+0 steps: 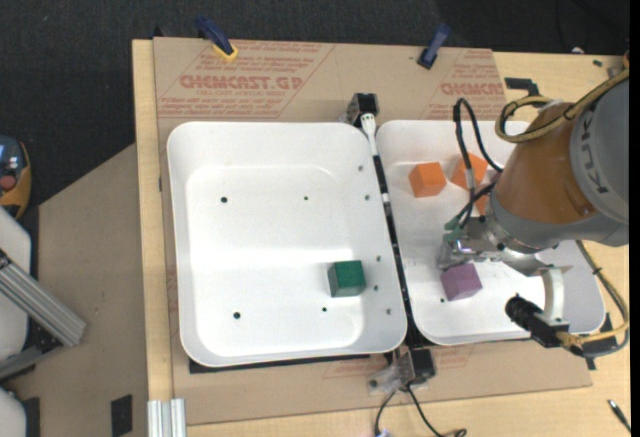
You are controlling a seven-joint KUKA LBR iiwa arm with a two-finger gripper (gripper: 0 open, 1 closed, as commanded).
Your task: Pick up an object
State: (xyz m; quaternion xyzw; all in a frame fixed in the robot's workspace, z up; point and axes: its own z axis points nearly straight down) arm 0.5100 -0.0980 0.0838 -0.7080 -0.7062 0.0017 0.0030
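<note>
The pincer (461, 253) hangs low in the right bin (432, 323), right at the top edge of a purple block (461, 281); how wide it stands cannot be told. An orange cube (427, 179) sits nearer the bin's far edge. A green cube (346, 278) lies in the left bin (250, 155), near its front right corner.

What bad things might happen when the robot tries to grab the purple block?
The gripper sits right above the purple block, and the view does not show a firm hold, so the block might slip out or just get pushed. The block lies near the right bin front wall, so a nudge could jam it there. Two orange blocks sit close behind the arm, which might bump them.
</note>
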